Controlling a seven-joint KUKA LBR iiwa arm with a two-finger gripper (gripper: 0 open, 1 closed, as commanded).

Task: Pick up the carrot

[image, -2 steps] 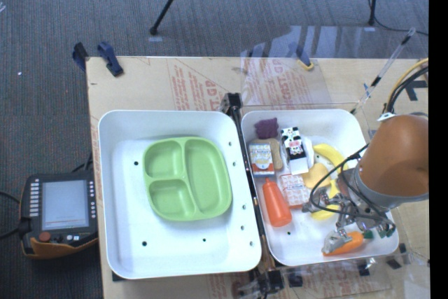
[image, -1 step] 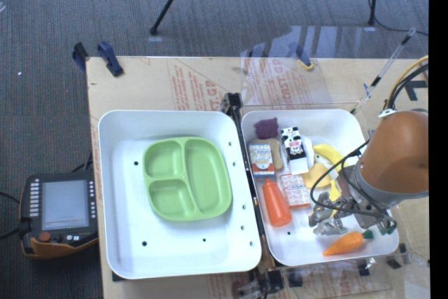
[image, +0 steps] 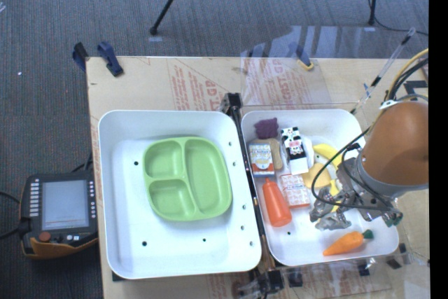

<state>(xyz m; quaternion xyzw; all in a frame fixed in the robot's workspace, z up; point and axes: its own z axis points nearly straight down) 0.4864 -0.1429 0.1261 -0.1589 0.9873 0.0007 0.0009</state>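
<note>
The carrot lay on its side in the near right corner of the right bin, its green top pointing toward the right wall and its orange tip toward the middle of the bin; the hand hung just above and slightly to the left of it, close to the carrot but apparently not touching it; the metal parts of the hand were small and tangled with cables, so whether it was released or clenched could not be told, and nothing was seen between them; above the hand the arm showed its orange band, reaching in from the right over the bin's far right side; in the same bin an orange bottle lay along the left wall, with a small printed carton beyond it and a purple item near the far left corner; a black and white box stood beside the carton, a red and white packet lay near the middle, and a banana sat partly behind the arm's cables; the left bin held a green divided plate with three compartments; both bins rested side by side on the worktop; a pendant with a screen sat on the floor to the left.
</note>
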